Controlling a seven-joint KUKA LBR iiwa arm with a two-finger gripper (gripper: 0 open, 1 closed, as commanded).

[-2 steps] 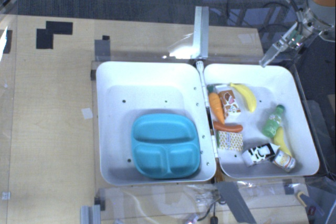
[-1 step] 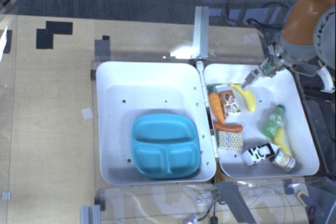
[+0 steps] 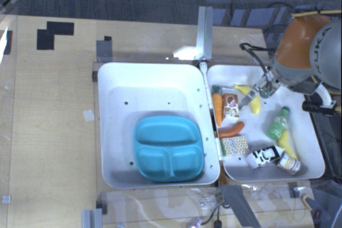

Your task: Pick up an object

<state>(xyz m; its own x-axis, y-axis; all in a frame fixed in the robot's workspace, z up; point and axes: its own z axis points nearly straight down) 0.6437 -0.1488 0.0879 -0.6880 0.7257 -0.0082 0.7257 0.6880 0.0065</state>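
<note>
My two-finger gripper [image 3: 251,97] is low in the right-hand white plastic bin [image 3: 312,165], by the yellow banana-shaped toy [image 3: 251,97]. Can't tell how it's set, and nothing shows it holding anything.

Step, I'd judge: approach or grasp attempt, no lift yet.

Relative to the banana toy: orange plastic carrot [image 3: 217,108] to its left, small red-and-white printed packet [image 3: 231,105] between them, green plastic bottle [image 3: 278,125] lower right, black-and-white cow-patterned toy [image 3: 264,156] further down.

Next move: settle on the banana toy, close firmly, lift straight up.

Packet print is too small to read.
</note>
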